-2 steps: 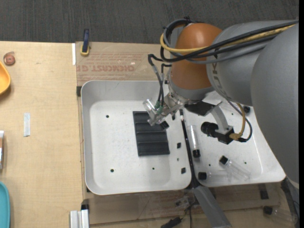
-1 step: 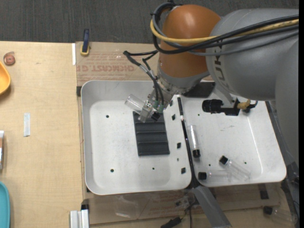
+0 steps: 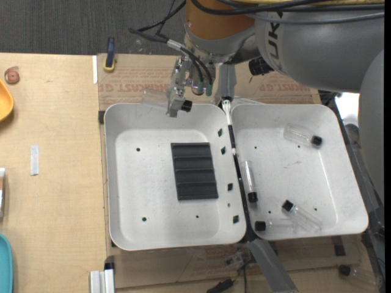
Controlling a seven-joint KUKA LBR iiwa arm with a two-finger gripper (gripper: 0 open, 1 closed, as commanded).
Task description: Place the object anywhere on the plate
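Vials point(image 3: 303, 135) lay in the right bin point(image 3: 342, 163); the gripper point(image 3: 183, 93), grip unreadable, hung at the plate's point(image 3: 194, 171) twelve o'clock.

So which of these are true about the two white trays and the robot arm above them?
1. A black ridged plate lies in the left tray. True.
2. The clear tubes lie on that plate. False: they lie in the right tray.
3. The gripper hangs over the left tray's far edge. True.
4. The arm is bright blue. False: it is grey with an orange band.
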